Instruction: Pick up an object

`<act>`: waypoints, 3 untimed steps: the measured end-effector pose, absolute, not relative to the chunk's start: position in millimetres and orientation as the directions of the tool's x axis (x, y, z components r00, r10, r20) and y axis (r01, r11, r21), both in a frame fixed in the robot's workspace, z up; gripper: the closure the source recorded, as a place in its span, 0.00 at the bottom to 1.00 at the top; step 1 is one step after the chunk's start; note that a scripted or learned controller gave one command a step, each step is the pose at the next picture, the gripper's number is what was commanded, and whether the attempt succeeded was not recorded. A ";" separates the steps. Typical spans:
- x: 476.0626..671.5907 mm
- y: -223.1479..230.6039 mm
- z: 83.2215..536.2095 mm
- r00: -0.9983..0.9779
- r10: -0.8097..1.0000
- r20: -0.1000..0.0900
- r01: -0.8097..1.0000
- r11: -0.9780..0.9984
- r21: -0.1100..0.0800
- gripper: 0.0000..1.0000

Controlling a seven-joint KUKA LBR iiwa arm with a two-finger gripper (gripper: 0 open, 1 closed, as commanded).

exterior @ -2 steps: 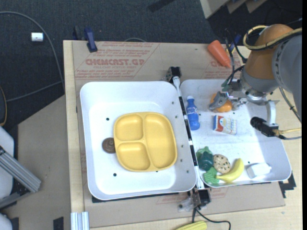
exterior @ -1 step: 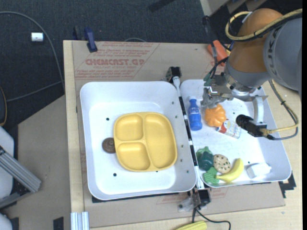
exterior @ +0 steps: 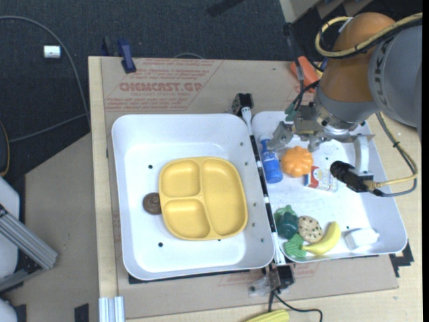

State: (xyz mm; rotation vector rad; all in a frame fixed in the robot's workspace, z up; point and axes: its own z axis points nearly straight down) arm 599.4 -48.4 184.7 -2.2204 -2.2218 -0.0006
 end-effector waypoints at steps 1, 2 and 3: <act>622.5 -110.5 90.9 0.001 1.000 0.000 1.000 -0.001 -0.003 0.00; 626.3 -108.8 105.6 0.000 1.000 0.001 1.000 0.000 0.008 1.00; 655.4 -42.7 185.5 -0.001 1.000 0.001 1.000 0.001 0.002 1.00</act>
